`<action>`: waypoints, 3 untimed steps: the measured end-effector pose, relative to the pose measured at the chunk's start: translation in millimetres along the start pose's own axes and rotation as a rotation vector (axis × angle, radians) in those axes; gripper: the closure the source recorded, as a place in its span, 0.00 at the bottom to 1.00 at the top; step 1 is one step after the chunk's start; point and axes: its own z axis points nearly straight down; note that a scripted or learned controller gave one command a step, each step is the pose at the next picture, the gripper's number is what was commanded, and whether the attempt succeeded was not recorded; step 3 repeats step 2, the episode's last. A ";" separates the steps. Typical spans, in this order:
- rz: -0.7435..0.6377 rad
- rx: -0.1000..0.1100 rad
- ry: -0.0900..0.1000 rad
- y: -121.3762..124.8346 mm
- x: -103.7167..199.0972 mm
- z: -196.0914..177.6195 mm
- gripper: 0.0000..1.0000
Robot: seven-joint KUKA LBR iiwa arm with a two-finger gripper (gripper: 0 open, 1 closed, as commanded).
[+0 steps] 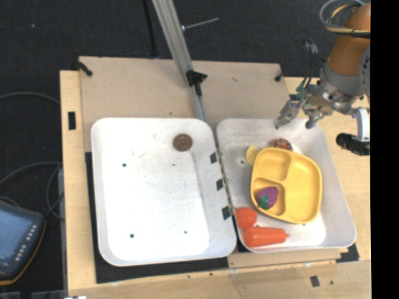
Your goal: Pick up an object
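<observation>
On the desk (149, 92), two shallow white bins side by side, arm above the right one.
A small round brown disc (182, 142) lies in the left bin (112, 185). The right bin (336, 229) holds a yellow divided plastic tray (299, 189) cradling a purple-green lump (268, 197), half hiding a dark item (281, 144) behind; an orange carrot-shaped toy (265, 235) lies in front. The gripper (296, 118) hovers over the far rim, fingers spread, holding nothing.

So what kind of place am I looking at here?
Probably a robot grasping test bench in a lab: two white bins side by side, toy items like a yellow divided plate, and a robot gripper above them.
</observation>
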 end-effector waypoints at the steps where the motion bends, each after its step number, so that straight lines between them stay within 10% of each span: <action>1: -0.003 0.011 -0.006 12.7 101.9 102.2 0.00; 2: 0.000 0.005 -0.004 13.7 99.2 88.8 1.00; 3: 0.000 0.005 -0.004 13.7 99.2 88.8 1.00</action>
